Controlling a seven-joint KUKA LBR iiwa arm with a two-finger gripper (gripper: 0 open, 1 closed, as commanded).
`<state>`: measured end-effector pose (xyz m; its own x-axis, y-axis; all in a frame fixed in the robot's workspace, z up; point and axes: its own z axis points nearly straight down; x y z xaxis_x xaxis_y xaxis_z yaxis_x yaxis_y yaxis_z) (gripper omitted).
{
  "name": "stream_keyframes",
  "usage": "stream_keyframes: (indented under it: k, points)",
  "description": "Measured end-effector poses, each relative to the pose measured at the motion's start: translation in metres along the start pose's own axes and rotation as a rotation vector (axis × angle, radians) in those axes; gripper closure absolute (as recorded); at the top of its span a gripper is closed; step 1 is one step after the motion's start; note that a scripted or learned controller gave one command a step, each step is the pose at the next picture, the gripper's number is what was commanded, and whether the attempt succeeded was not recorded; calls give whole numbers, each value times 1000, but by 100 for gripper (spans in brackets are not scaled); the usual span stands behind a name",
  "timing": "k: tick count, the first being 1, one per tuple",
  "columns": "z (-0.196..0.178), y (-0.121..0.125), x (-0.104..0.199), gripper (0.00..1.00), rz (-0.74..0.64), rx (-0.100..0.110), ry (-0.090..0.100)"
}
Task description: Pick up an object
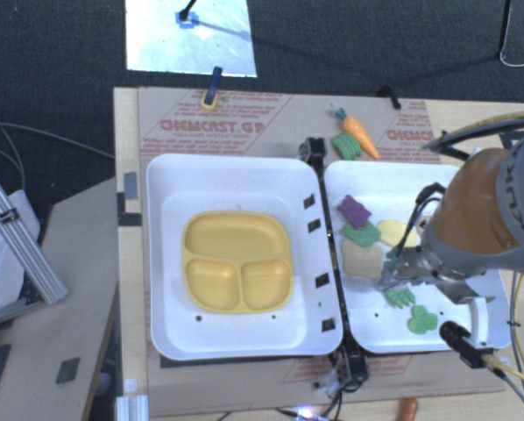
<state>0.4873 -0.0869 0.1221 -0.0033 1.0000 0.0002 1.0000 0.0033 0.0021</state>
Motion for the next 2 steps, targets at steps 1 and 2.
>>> stream_keyframes:
  k: [1, 2]
  points:
    - [-92, 2, 41, 100, -6, -8, 1]
    - [5, -3, 2, 100, 6, 9, -1]
